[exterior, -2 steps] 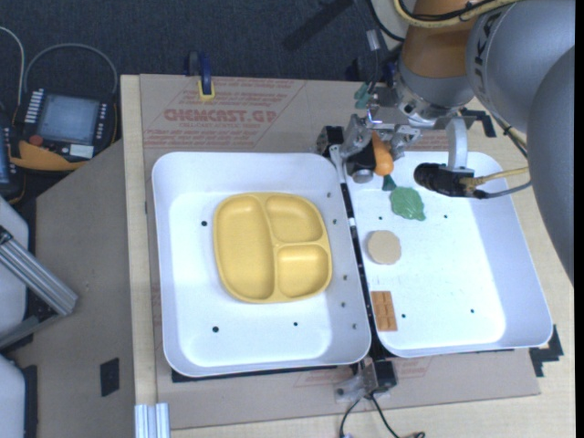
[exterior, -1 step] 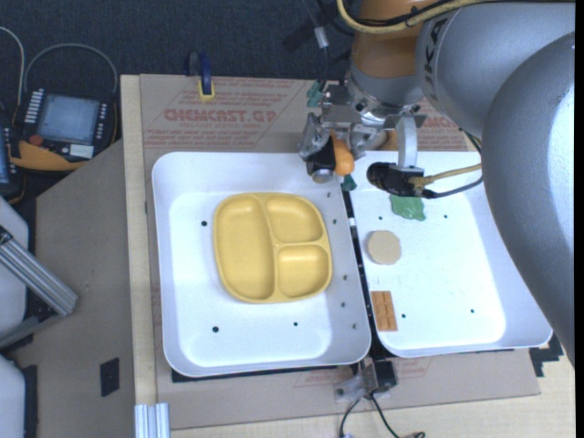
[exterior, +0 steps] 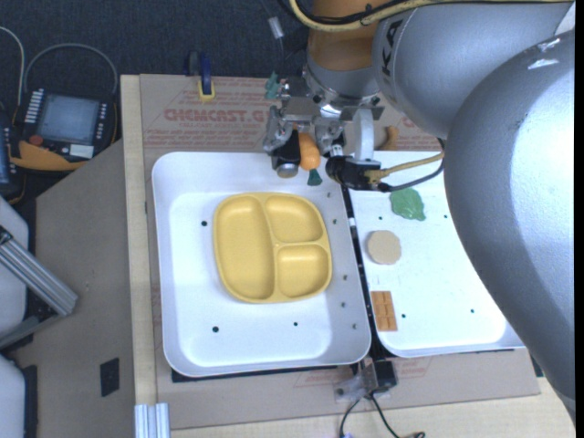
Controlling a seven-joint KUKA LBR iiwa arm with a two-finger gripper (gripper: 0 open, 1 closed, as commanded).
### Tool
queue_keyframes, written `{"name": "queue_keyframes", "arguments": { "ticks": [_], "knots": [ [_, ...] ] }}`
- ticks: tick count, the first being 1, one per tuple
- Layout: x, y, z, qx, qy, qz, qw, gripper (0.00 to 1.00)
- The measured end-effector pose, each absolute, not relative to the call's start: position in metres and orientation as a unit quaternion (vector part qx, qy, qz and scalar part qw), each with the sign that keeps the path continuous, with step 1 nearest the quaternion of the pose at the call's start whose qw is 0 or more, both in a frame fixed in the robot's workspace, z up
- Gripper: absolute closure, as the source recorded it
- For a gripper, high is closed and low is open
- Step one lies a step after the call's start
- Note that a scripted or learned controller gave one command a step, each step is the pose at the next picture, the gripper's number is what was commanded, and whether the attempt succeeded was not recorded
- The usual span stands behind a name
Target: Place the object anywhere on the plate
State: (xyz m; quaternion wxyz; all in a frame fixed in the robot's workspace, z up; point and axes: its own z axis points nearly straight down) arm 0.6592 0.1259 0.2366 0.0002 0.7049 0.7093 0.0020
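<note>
Orange object (exterior: 310, 154) sits clenched in your hand (exterior: 308, 158) above the left bin's (exterior: 182, 272) far edge, beyond the yellow plate (exterior: 271, 245).

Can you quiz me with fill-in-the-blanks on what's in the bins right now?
1. The yellow plate lies in the ____ bin.
2. The plate has ____ compartments.
3. The small object at the tool is ____ in colour.
4. The green piece lies in the ____ bin.

Missing words: left; three; orange; right

The arm (exterior: 493, 108) covers the right bin's (exterior: 429, 299) far right corner and runs off the top and right edges, its bulk blurred
</note>
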Motion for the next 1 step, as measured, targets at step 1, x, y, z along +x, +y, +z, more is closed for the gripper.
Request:
{"name": "queue_keyframes", "arguments": {
  "ticks": [1],
  "knots": [
    [0.6593,0.1218,0.2362,0.707,0.708,0.0006,0.001,0.0]
  ]
}}
